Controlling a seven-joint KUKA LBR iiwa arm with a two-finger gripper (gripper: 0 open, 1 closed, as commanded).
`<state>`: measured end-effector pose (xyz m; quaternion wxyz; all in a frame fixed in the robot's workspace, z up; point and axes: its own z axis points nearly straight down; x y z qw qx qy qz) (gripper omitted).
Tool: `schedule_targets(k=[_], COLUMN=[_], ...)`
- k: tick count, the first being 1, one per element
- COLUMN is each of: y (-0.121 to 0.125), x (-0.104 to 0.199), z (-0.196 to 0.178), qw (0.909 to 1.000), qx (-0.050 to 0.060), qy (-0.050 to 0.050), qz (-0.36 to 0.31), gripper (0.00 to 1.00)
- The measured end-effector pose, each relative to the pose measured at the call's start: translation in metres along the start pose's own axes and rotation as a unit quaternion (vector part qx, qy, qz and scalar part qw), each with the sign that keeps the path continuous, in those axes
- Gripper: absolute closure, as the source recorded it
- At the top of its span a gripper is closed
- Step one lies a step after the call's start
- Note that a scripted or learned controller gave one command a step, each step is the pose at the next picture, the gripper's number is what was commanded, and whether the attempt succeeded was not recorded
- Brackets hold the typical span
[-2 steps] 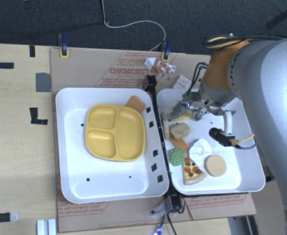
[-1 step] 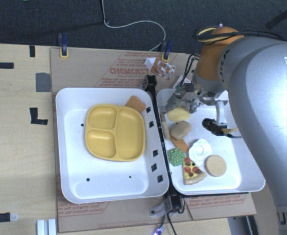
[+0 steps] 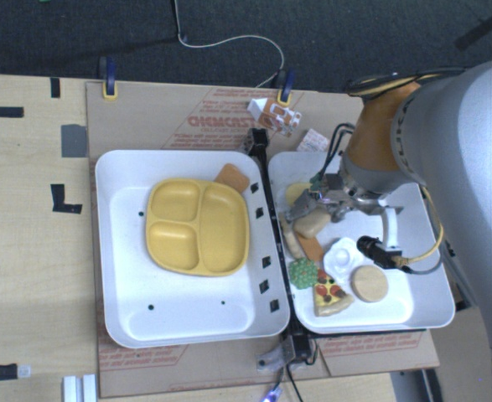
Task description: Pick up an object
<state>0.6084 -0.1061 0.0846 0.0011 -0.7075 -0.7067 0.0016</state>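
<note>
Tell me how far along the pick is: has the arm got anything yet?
Done: the arm has reached into the right bin, and the gripper is low over the toy food at its left side. In hand: nothing I can confirm; the fingers are hidden among the pieces. Left: grasp and lift. The pizza slice, the round cookie and the yellow divided plate in the left bin lie untouched.
</note>
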Motion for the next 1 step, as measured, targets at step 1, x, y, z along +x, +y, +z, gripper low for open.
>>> schedule_targets(k=[1], y=[0.0023], x=[0.0012], z=[-0.0100], qw=[1.0000], qx=[-0.002], qy=[0.000], qz=[-0.001], gripper=[1.00])
